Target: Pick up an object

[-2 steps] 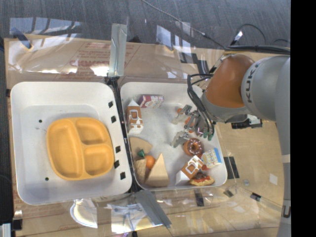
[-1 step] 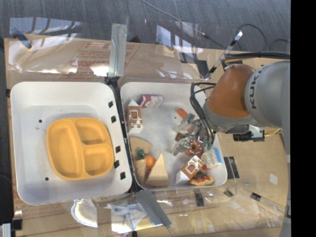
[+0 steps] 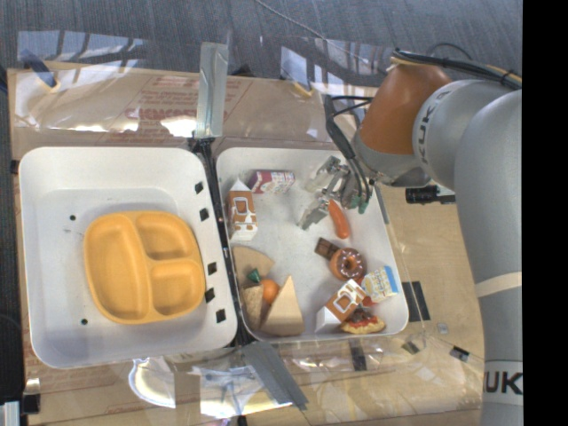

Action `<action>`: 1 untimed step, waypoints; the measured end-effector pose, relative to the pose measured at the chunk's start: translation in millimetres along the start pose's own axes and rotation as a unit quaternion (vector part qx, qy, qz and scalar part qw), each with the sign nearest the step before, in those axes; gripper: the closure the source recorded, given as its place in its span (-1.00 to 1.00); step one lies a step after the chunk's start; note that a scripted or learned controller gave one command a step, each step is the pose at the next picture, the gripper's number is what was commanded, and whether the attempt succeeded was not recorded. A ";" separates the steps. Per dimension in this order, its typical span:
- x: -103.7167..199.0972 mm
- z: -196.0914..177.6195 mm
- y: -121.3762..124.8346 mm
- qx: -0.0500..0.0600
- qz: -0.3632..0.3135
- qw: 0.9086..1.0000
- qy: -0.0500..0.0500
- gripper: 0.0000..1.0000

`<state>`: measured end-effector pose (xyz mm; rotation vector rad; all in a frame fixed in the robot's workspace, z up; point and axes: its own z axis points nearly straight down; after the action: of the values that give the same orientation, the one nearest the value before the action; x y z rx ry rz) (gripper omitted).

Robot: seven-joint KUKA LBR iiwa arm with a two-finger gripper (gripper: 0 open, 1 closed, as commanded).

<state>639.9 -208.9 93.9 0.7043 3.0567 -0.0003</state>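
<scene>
Camera view. The grey arm (image 3: 461,149) enters from the right; its gripper (image 3: 327,195) hangs low over the upper part of the right bin (image 3: 390,238). The fingers (image 3: 312,213) stand apart, gripping nothing, just beside an orange carrot-shaped toy (image 3: 339,219). The same bin holds a small carton (image 3: 241,211), a chocolate doughnut (image 3: 347,263), a cheese wedge (image 3: 284,309) and a pizza slice (image 3: 362,325). The left bin (image 3: 44,193) contains a yellow divided plate (image 3: 142,266). Both bins rest on the surface (image 3: 106,96).
</scene>
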 end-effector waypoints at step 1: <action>47.8 0.5 -18.3 0.000 0.080 0.997 0.001 -1.00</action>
<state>588.9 -204.4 93.2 0.9479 2.9933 0.0003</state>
